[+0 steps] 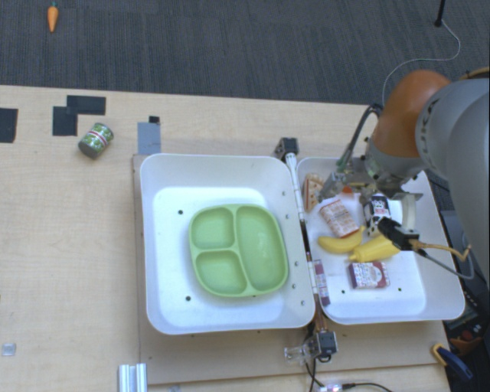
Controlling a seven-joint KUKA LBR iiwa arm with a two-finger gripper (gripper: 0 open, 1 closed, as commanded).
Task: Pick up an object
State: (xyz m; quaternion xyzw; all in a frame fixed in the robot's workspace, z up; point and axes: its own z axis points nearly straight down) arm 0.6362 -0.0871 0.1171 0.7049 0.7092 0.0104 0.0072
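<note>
My gripper [363, 197] hangs over the back half of the right bin [436, 302], under the orange-banded wrist [406, 107]. Just below it lies a white and red packet [339, 217]. A yellow banana [360, 246] rests in the middle of the bin, in front of the packet. A dark red packet [369, 274] lies nearer the front. A small beige and orange packet [312, 189] sits against the bin's back left wall. I see nothing held in the gripper.
The left bin [161, 230] holds a green divided plate [237, 250]. A small green can [95, 140] lies on the bench at the far left near black patches [76, 113]. An orange toy carrot [52, 17] lies on the carpet beyond.
</note>
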